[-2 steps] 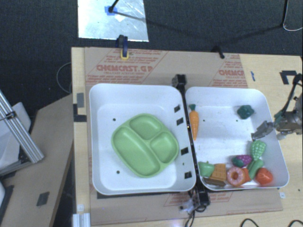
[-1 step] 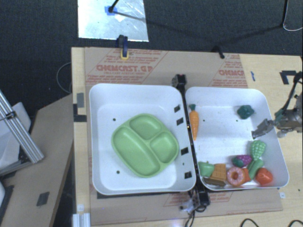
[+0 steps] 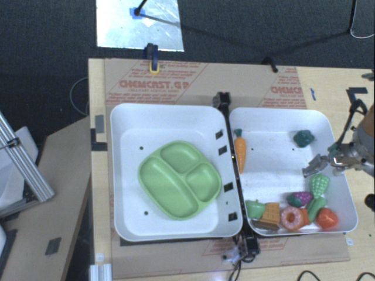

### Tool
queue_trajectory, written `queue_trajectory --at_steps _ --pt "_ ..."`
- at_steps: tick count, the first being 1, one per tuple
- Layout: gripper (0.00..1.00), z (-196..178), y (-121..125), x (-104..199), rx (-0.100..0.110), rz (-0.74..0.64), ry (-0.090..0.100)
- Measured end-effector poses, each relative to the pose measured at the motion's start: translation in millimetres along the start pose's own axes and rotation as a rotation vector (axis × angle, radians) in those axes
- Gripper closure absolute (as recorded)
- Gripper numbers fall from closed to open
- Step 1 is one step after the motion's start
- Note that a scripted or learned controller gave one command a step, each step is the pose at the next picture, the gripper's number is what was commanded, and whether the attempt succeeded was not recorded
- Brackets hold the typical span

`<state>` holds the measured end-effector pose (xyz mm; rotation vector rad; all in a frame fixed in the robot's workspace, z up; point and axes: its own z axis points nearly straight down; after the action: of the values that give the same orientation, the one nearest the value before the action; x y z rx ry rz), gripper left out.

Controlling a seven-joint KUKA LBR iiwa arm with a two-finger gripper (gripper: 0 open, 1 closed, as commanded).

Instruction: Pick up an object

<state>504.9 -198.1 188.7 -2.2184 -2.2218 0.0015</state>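
Camera view: the tool [image 3: 321,164] hovers over the right bin [image 3: 275,119], fingers spread, gripping nothing. Just below sits bumpy light-green toy corn [image 3: 319,185].

the arm [image 3: 366,134] enters at the right edge, with a patch of orange at its upper part and grey metal below. its gripper [image 3: 316,165] is silvery grey, with thin pale fingers [image 3: 310,168] and dark cables looping above it.

End effector [image 3: 321,164] above toy-filled right bin [image 3: 275,117]
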Motion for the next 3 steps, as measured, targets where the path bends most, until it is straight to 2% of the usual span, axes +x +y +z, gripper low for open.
queue_trajectory --at_steps 1,2,3 --pt "0.0 46 5 7 0.001 0.0 0.001" --pt "0.0 79 10 11 -0.01 -0.005 0.005" --pt "1.0 71 9 10 -0.009 -0.005 0.001"
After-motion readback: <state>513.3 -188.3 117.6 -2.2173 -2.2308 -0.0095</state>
